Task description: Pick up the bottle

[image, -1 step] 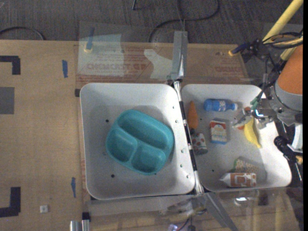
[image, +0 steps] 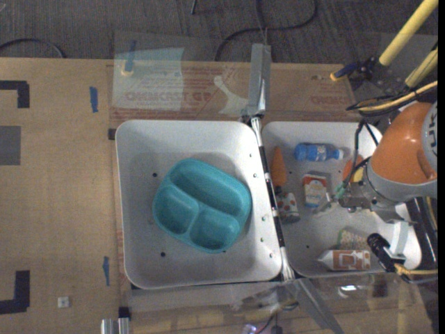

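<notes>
The bottle point(image: 317, 152) is a small clear one with a blue label and a blue cap. It lies on its side near the far wall of the right bin point(image: 306, 239). My gripper point(image: 352, 199) hangs over the right half of that bin, below the orange band of the arm point(image: 402, 153). It is to the right of the bottle and nearer the camera, apart from it. The wrist body hides its tips.
The right bin also holds an orange carrot-like piece point(image: 278, 167), a red and white packet point(image: 315, 190), a small can point(image: 288, 206), a carton point(image: 345, 259) and a greenish packet point(image: 350, 239). A teal divided plate point(image: 201, 204) lies in the left bin point(image: 139, 152).
</notes>
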`<action>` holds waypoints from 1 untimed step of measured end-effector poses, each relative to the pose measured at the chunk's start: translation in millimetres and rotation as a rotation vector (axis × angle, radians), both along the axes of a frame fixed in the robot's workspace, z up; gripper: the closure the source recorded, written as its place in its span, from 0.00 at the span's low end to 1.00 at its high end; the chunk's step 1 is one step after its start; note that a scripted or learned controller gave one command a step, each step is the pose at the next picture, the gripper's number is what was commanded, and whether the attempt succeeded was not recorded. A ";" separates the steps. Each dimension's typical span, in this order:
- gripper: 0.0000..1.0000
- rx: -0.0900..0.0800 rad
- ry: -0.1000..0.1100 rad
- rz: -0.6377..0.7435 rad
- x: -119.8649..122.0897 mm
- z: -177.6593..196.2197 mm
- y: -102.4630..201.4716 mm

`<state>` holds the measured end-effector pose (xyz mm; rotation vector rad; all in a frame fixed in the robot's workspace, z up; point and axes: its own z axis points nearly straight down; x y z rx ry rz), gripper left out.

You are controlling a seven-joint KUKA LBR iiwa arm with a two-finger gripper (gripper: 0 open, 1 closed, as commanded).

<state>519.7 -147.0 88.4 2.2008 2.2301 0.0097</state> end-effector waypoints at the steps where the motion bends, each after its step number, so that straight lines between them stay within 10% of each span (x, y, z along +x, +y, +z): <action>1: 0.00 0.002 0.002 0.081 -7.4 0.0 -54.1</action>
